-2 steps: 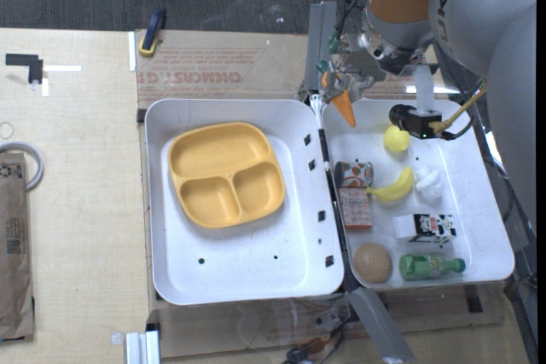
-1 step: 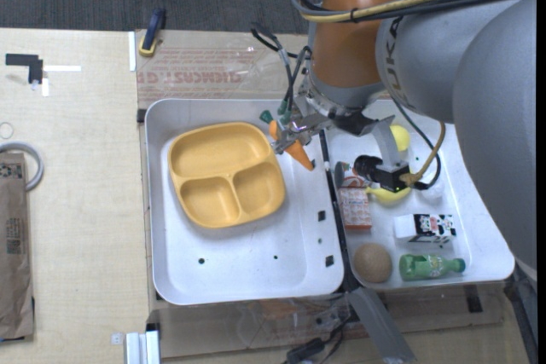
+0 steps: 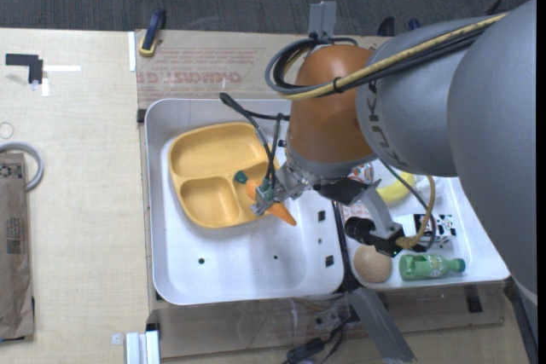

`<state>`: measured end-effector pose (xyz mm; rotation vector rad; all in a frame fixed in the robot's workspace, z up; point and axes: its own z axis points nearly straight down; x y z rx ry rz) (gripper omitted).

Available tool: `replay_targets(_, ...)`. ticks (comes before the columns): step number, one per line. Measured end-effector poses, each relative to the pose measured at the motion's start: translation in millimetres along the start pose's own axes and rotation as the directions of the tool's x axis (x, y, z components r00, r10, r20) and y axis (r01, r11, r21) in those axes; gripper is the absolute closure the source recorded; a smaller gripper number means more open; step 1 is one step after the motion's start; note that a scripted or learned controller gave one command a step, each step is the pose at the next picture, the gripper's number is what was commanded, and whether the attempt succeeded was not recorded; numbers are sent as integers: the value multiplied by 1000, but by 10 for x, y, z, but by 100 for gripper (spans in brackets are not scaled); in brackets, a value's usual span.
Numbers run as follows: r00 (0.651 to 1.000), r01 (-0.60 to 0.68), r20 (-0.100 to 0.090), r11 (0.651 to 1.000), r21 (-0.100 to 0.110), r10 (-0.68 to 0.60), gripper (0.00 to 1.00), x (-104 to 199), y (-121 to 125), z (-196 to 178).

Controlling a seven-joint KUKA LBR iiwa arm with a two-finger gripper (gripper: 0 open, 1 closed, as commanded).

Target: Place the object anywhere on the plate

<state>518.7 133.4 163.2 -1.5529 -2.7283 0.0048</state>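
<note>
Carrot (image 3: 281, 213) lies at the plate's (image 3: 205, 156) near right rim, its tip out over the bin (image 3: 222, 268) floor, so placement looks underway, release still to come. Jaws (image 3: 266, 196) sit right at its upper end; whether they grip it I cannot tell.

plate (image 3: 213, 166) compartments bare, carrot (image 3: 275, 207) at rim

green bottle (image 3: 432, 267), tan ball (image 3: 372, 265)
</note>
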Motion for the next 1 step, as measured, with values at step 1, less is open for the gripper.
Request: replay_targets(1,976,217,6,976,-11,-217,100,-238,146,544)
